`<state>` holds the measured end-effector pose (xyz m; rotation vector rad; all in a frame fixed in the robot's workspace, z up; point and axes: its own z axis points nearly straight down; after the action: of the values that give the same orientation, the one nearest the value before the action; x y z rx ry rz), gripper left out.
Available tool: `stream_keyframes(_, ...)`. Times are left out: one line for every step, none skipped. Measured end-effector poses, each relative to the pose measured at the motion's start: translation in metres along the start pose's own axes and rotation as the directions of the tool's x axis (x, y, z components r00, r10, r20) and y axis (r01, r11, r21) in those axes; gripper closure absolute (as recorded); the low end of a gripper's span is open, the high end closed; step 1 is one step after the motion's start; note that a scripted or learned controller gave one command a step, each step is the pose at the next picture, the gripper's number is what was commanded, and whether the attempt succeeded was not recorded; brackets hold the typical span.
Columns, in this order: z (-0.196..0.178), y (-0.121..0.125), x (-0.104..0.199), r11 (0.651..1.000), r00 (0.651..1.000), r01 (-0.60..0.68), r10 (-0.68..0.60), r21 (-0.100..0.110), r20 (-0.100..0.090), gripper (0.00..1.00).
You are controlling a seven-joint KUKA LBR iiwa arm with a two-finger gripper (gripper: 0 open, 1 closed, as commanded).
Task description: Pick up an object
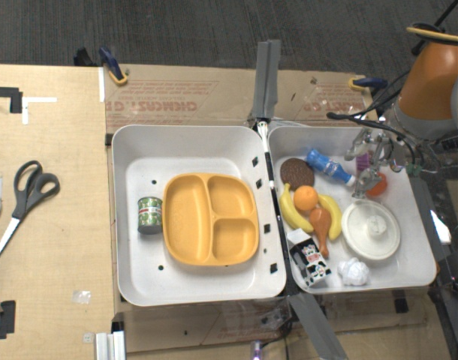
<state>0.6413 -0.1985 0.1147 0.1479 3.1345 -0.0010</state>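
Note:
My gripper [369,169] hangs over the far right part of the right bin [418,201], just above a small red object [377,187] that it partly hides. Left of it lie a blue bottle [328,165], a brown disc [296,172], an orange [305,198], two bananas [292,210] and an orange carrot-like piece [319,228]. A white bowl [372,229] sits just in front of the gripper. Near the bin's front are a white crumpled ball [354,271] and a black-and-white carton [308,260].
The left bin [131,276] holds a yellow divided plate [211,219] and a small green can [149,215] beside it. Scissors [25,193] lie on the wooden bench at the left. A grey divider post [265,81] stands between the bins at the back.

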Motion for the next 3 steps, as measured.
stream_keyframes(0.020, 0.003, -0.006, 1.000, 1.000, 0.026, -0.026, 0.001, 0.003, 0.00)
stream_keyframes(0.021, 0.033, 0.010, 1.000, 1.000, 0.031, -0.031, 0.000, 0.001, 0.00)
stream_keyframes(0.022, 0.015, 0.047, 0.999, 0.999, -0.032, 0.032, 0.000, 0.000, 0.00)
